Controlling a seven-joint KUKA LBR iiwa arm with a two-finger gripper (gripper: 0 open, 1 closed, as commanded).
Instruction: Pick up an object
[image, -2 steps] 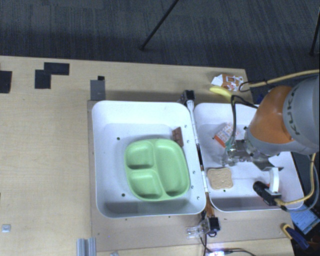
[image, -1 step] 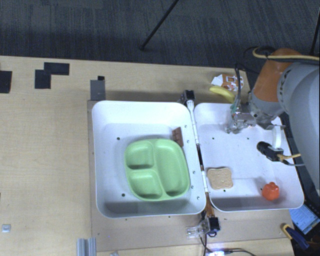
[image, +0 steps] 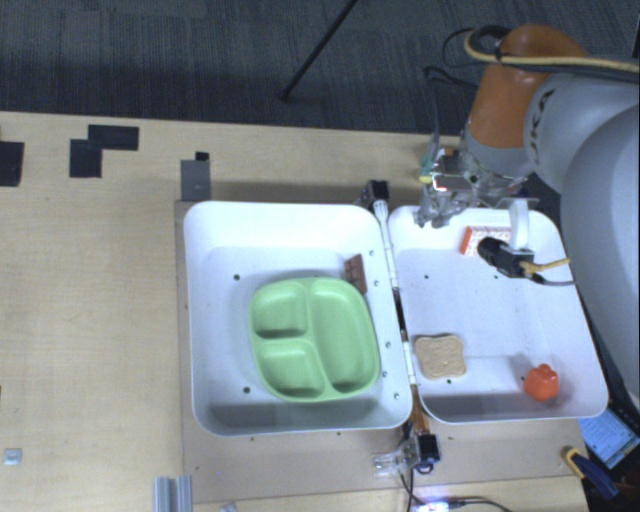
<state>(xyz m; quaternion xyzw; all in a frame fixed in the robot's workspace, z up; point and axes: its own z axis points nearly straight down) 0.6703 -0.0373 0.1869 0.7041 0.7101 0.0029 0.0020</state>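
Note:
My gripper (image: 433, 213) hangs over the far left corner of the right bin (image: 570, 300), with nothing visible in it. A tan slice of bread (image: 439, 355) lies flat near the front left of that bin. An orange-red round fruit (image: 541, 382) sits in its front right corner. Both are well in front of the gripper. The left bin (image: 210, 300) holds a green divided plate (image: 313, 336). A small brown piece (image: 354, 268) leans against that bin's right wall, behind the plate.
The grey arm with its orange band (image: 510, 90) comes in from the upper right and covers the right bin's far right side. The wall between the bins (image: 392, 290) runs just left of the gripper. Black marks (image: 100, 148) lie on the bench at far left.

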